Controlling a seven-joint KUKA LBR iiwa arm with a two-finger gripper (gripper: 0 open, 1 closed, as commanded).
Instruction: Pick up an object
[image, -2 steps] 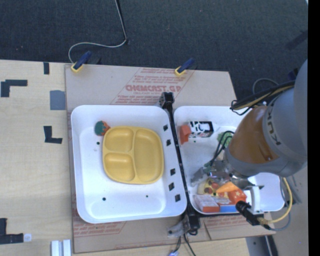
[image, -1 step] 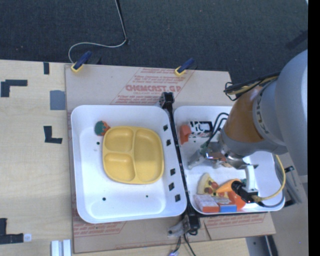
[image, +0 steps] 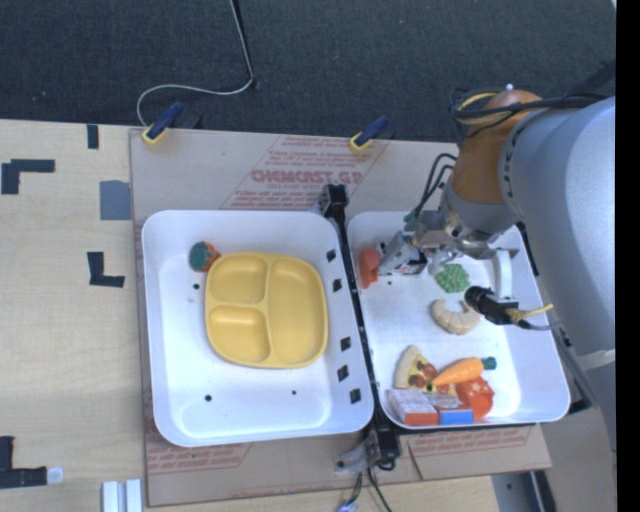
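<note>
My gripper (image: 402, 260) hangs low over the far left part of the right bin (image: 535, 345). An orange-red piece (image: 369, 266) lies just to its left against the bin's wall, and nothing shows between the fingers. To the gripper's right lies a green broccoli (image: 452, 277). Nearer the front are a beige croissant-shaped piece (image: 455, 318), a pizza slice (image: 412, 367), a carrot (image: 461, 372), a red piece (image: 479, 399) and a red, white and blue box (image: 428, 409).
The left bin (image: 170, 330) holds a yellow divided plate (image: 266, 307) and a small red and green strawberry (image: 203, 256) at its far left corner. The divider between the bins (image: 347, 300) runs close to the gripper. The arm (image: 560, 190) covers the right bin's far right corner.
</note>
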